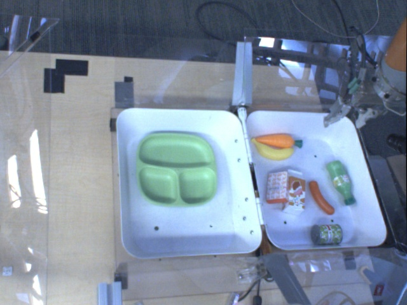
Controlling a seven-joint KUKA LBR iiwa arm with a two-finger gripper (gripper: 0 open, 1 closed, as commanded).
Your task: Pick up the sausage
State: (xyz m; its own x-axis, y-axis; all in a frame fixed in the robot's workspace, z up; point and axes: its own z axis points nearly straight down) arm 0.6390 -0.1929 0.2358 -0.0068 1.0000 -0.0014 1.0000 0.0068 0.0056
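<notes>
— Bins on the table (76, 170)?
— Two, side by side. Left bin (191, 240): one green divided plate (177, 168), three compartments. Right bin (365, 189): six items.
— Counted how?
— One carrot (275, 140) touching one banana (275, 152) at the far left side. One small carton (286, 189) in the middle, lying flat. One sausage (321, 197) just right of the carton, lying slantwise on the bin floor, touching nothing. One green bottle (340, 182) further right. One can (327, 234) at the near edge, on its side.
— And the gripper (348, 110)?
— Hanging over the far right corner of the right bin, well apart from the sausage. Holding nothing visible; open or closed, cannot tell.
</notes>
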